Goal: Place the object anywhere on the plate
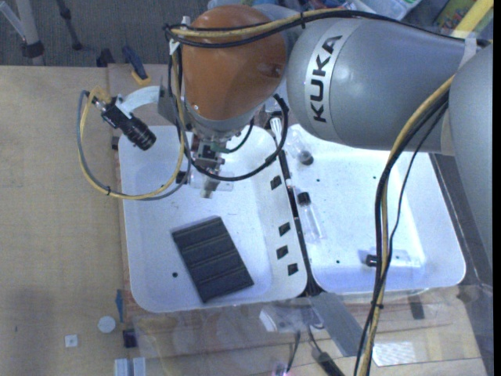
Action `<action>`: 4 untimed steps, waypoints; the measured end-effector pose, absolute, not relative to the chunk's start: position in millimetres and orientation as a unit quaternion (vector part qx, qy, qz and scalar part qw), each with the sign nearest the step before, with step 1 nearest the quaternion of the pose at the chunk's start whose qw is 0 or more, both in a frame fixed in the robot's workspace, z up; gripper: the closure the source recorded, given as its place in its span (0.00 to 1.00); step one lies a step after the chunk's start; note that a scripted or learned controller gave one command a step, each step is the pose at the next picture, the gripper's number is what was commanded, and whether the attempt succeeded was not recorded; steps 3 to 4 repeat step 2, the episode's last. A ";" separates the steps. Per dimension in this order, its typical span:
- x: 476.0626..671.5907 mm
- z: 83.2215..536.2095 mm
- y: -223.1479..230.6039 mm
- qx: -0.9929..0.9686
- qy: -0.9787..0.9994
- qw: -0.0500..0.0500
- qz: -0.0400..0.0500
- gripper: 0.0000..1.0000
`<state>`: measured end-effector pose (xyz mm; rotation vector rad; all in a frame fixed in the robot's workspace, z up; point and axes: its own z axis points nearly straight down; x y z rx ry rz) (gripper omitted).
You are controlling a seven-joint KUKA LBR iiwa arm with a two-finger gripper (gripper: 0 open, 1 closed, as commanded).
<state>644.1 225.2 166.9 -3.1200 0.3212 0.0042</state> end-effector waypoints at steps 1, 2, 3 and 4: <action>579.9 228.2 227.2 -0.993 0.119 0.001 0.002 1.00; 615.7 362.8 225.7 -0.995 0.101 0.002 0.001 1.00; 615.7 362.8 225.7 -0.995 0.101 0.002 0.001 1.00; 615.7 362.8 225.7 -0.995 0.101 0.002 0.001 1.00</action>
